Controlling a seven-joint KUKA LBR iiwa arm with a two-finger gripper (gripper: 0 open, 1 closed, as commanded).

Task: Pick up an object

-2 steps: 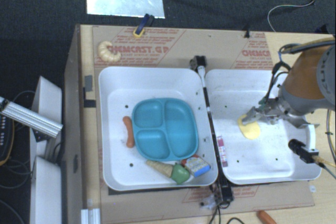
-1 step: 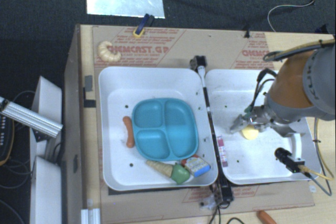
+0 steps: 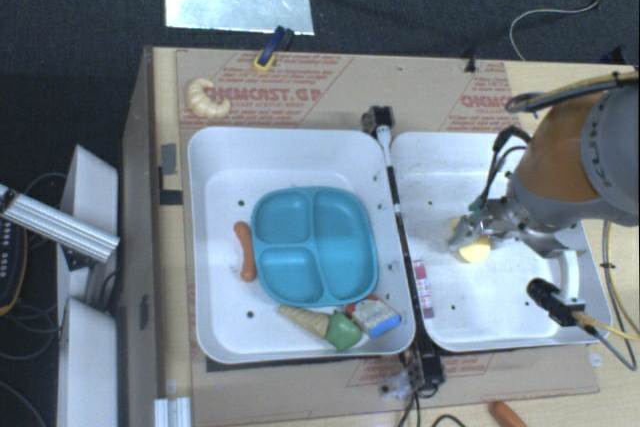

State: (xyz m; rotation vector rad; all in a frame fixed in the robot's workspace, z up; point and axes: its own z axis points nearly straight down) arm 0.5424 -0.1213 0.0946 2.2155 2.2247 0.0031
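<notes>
Yellow lump (image 3: 476,252) lies on the floor of the right bin (image 3: 440,180), about midway between its near and far walls and right of centre, with the claw (image 3: 468,233) directly over its far-left side, touching it or very nearly so. Whether the claw is open or closed cannot be made out, nor whether it has any hold on the lump. The lump is small and rounded, and probably a light toy food piece. I would expect it to be smooth and prone to roll or squirt sideways under an off-centre pinch. The safest hold is likely across its widest part, from straight above, with the claw centred on it.

The counter (image 3: 330,80) is a flat board carrying both bins. The arm (image 3: 575,160) fills the right bin's right side. That bin's white floor is smooth and flat, so it offers little friction, but it has plenty of bare room around the lump and the walls are well apart from it.

The left bin (image 3: 222,165) is much more crowded. A blue plate (image 3: 312,245) takes up its middle, with a cone (image 3: 303,318) along the plate's near edge and a sausage (image 3: 246,250) just left of it. A packet (image 3: 380,317) and a green block (image 3: 343,332) sit at the near right corner.
</notes>
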